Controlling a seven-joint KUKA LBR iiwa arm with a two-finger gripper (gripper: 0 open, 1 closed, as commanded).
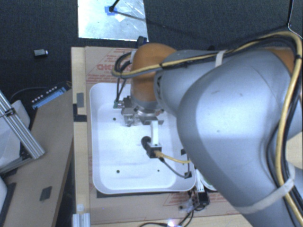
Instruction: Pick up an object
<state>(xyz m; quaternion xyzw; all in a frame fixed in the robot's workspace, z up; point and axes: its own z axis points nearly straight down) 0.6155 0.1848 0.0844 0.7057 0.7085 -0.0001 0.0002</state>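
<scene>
Grey arm (227,117) from the right, its hand (129,119) above the white bin (105,176), near its far end

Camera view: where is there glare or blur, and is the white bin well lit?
In the camera view, the white bin is brightly lit, its floor nearly washed out; the metal sheet beyond it shows patchy glare; the grey arm, near the lens, looks soft and large.

Grey arm (227,126) extends from right, orange-banded wrist (147,79) angled down, tool (133,116) low.
</scene>
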